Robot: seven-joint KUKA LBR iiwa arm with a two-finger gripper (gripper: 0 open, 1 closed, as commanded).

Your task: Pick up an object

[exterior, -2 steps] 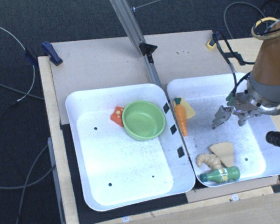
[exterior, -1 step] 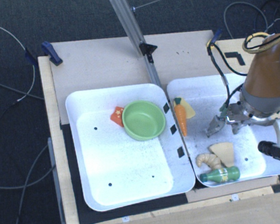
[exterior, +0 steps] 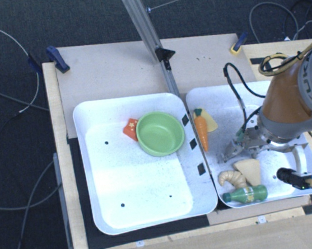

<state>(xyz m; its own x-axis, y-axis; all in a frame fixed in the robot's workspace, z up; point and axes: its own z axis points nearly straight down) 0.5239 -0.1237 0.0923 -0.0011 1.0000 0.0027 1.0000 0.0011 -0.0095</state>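
Note:
My gripper (exterior: 231, 152) hangs low in the right bin (exterior: 220, 93), near its middle. A pale cheese wedge (exterior: 248, 169) lies just below and to the right of it, and a beige croissant-shaped piece (exterior: 232, 179) lies just below it. Along the bin's front edge rests a green bottle (exterior: 245, 195) on its side. At the bin's left wall an orange carrot (exterior: 202, 132) with a green top lies lengthwise, beside a yellow slice (exterior: 209, 122). Nothing shows held in the gripper.
The left bin (exterior: 138, 208) holds a green bowl (exterior: 160, 133) at its back right, with a red-orange object (exterior: 129, 129) tucked against the bowl's left side. A metal pole (exterior: 147, 32) slants over the back of the bench.

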